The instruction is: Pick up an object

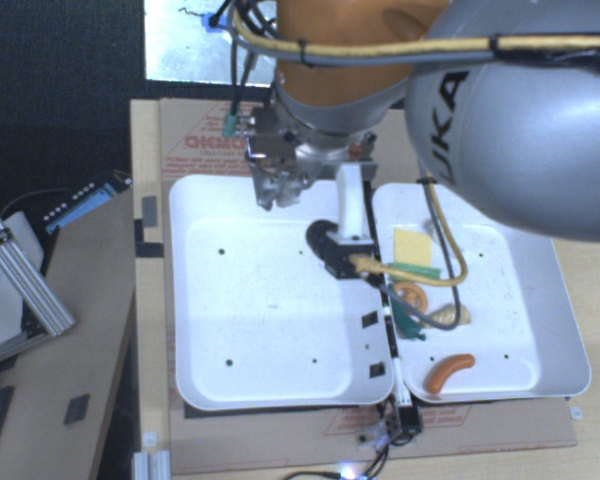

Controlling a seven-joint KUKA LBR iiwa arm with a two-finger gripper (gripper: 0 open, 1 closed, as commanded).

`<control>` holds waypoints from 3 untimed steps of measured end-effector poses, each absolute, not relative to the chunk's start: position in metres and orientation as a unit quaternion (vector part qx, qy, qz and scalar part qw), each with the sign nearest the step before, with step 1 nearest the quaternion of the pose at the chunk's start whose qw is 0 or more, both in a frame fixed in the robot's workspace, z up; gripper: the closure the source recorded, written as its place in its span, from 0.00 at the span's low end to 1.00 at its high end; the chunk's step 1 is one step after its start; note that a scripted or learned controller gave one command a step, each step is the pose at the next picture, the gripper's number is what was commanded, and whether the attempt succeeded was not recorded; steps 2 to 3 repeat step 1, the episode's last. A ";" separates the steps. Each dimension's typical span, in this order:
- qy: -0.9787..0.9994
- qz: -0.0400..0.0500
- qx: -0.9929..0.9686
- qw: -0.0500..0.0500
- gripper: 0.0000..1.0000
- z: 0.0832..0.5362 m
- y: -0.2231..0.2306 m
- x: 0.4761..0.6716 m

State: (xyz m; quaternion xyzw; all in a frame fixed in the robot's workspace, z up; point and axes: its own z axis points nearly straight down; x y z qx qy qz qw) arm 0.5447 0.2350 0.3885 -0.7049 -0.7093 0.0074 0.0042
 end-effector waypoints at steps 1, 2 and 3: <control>-0.709 -0.007 -0.705 -0.003 1.00 0.515 0.234 0.547; -0.709 -0.007 -0.705 -0.003 1.00 0.515 0.234 0.547; -0.709 -0.007 -0.705 -0.003 1.00 0.515 0.234 0.547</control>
